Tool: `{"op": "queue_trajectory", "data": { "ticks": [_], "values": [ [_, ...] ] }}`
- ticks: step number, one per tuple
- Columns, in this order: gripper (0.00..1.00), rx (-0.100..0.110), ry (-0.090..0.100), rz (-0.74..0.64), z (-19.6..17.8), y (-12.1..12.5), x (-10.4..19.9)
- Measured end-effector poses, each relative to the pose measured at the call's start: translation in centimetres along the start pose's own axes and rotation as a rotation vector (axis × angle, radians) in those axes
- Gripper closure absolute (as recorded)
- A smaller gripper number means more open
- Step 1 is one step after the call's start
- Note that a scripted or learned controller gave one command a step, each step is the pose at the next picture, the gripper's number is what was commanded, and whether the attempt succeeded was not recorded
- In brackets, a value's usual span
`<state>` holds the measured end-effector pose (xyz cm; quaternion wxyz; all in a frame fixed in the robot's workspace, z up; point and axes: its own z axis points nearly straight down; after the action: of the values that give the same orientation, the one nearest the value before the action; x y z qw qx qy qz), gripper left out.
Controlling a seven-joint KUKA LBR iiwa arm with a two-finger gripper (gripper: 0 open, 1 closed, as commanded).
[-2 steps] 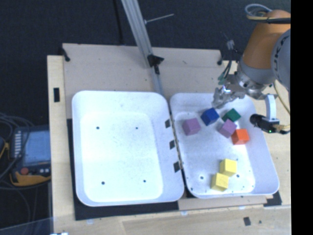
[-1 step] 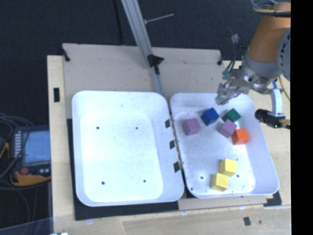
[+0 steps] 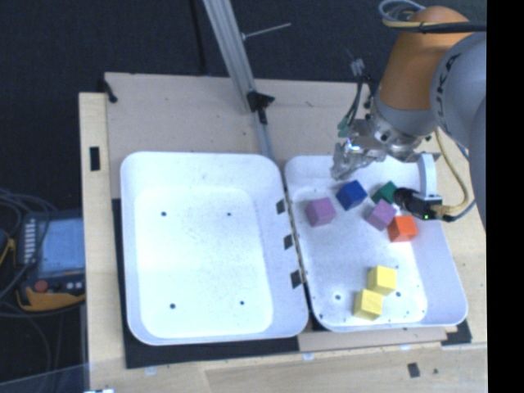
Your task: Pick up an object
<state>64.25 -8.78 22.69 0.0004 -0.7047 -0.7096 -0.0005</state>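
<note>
Above the right bin's far edge we found the gripper; whether it was clenched we could not tell. Just below it lay a blue cube, apparently untouched, with purple cubes, an orange cube and yellow cubes beyond.

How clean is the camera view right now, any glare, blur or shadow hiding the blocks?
Camera view: the left bin glares bright white, nearly washed out; the right bin is evenly lit, with short soft shadows. The blue block and yellow blocks read clearly. The gripper is soft and noisy, its detail hard to resolve.
</note>
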Motion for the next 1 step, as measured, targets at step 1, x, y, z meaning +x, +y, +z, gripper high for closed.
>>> {"op": "queue_trajectory", "data": {
  "ticks": [1],
  "values": [
    [1.00,0.000,0.001,-0.001,-1.05,-1.15,5.85]
  ]
}}
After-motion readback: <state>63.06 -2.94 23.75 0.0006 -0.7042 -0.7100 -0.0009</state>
